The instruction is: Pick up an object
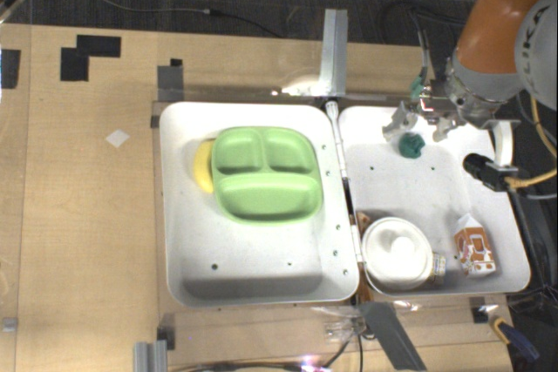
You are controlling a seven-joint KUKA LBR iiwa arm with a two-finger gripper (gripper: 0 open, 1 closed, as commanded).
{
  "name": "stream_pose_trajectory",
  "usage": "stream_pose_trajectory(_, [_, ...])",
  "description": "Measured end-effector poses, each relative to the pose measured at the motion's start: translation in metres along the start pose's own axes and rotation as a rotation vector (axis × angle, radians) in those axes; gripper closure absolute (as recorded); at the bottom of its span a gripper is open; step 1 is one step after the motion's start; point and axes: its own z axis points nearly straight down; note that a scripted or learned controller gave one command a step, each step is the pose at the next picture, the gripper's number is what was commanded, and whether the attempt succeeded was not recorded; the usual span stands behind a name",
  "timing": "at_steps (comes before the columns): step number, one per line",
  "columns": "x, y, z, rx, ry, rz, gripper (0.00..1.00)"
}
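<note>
My gripper [419, 127] hangs over the far part of the right bin [436, 196], open, with its fingers [396, 125] spread wide. A small teal object [411, 145] lies on the bin floor just below and between the fingertips; the fingers do not clasp it. A white bowl [397, 250] sits at the near left of the same bin, and an orange-and-white packet [473, 249] lies at the near right. In the left bin [244, 266] a green divided plate [266, 172] rests on top of a yellow object [202, 166].
The grey arm with its orange band [493, 30] comes in from the upper right. A black part with a white loop [488, 168] sticks out over the right bin's right side. A metal divider [342, 187] runs between the bins.
</note>
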Motion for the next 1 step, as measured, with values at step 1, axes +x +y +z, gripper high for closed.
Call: stream_pose_trajectory(1, [-0.063, 0.031, 0.0688, 0.001, -0.002, 0.06, 0.0])
